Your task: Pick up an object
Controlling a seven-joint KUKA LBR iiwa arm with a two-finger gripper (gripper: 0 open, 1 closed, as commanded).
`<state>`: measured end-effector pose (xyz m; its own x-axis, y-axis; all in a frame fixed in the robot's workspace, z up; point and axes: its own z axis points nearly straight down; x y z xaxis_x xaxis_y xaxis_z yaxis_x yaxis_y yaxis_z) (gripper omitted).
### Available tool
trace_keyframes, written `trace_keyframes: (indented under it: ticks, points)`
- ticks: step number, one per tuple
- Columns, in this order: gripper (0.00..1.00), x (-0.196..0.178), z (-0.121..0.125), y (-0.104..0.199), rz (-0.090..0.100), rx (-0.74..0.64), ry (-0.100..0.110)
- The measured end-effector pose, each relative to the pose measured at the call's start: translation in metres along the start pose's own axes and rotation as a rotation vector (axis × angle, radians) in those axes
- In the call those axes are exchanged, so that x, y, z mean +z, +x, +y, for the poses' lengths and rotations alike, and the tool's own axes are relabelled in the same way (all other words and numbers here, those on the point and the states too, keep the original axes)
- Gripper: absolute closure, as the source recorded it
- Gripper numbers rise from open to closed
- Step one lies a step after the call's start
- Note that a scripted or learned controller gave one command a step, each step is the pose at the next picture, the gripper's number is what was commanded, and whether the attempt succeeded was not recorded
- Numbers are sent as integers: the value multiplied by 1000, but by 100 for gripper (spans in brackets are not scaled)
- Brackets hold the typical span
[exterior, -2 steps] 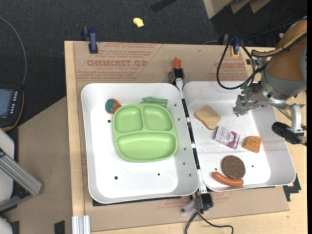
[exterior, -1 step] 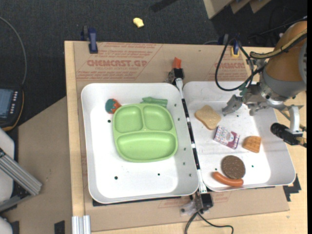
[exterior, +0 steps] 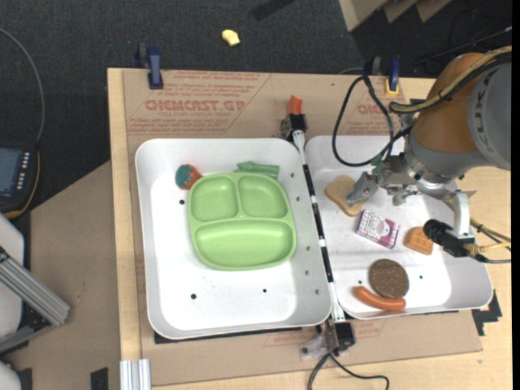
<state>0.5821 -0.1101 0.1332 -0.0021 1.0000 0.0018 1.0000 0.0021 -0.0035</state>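
Several small toy foods lie in the right bin [exterior: 479, 287], right of centre in the frame: a tan piece [exterior: 343, 195], a pink packet [exterior: 377, 228], an orange biscuit [exterior: 419, 240], a brown patty [exterior: 389, 278] and a sausage [exterior: 379, 299]. The gripper [exterior: 400, 184] hangs just right of the tan piece; whether it is wide or closed cannot be told. The packet looks light and flat, probably slippery, best pinched across its short sides. The left bin [exterior: 162, 299] bears a green divided plate [exterior: 241, 220].
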Motion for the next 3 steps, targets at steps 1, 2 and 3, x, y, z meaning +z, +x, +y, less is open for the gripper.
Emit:
trace_keyframes:
  ticks: [1,2,3]
  points:
    - [0,50,5,-14,1,4,-2]
    - [0,-22,76,-62,-8,2,-18]
    - [0,-70,54,-34,-3,0,-8]
